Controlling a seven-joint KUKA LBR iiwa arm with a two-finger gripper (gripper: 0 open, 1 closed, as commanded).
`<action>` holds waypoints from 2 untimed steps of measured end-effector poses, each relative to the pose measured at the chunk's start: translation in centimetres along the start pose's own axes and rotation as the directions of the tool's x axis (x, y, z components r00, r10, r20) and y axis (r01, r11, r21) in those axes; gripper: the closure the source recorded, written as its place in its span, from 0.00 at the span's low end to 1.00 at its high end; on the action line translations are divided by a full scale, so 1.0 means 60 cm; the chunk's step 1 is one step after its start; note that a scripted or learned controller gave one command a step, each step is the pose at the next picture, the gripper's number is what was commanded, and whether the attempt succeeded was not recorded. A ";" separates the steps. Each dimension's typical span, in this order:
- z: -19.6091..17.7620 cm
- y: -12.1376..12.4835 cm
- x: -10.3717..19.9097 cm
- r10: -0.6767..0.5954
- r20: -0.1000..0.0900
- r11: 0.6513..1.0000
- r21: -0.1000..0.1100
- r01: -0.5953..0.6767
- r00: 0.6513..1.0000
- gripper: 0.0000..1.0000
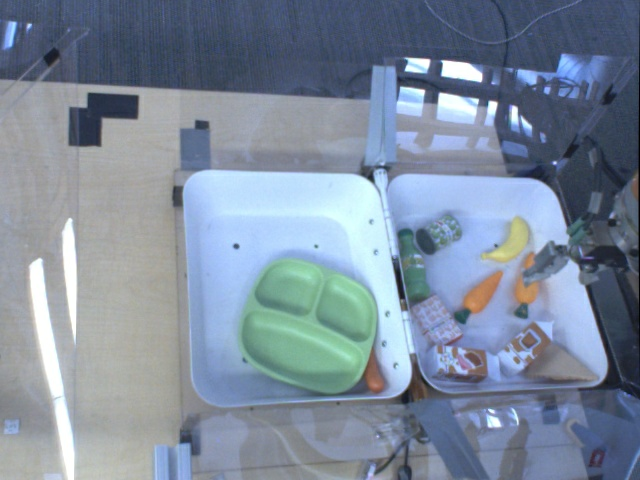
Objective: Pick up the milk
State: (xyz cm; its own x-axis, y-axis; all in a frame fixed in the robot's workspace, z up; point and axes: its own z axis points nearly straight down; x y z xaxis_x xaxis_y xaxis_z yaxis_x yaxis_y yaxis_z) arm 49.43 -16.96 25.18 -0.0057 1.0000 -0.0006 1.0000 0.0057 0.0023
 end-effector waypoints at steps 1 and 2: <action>-0.017 0.004 0.001 -0.004 0.001 1.000 -0.004 0.004 1.000 1.00; -0.017 0.004 0.000 -0.004 0.001 1.000 -0.004 0.004 1.000 0.00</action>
State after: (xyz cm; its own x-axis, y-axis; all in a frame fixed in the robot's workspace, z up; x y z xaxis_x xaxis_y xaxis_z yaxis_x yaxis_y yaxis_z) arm 49.67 -16.93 26.21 -0.0094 1.0000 -0.0014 0.9999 0.0094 0.0062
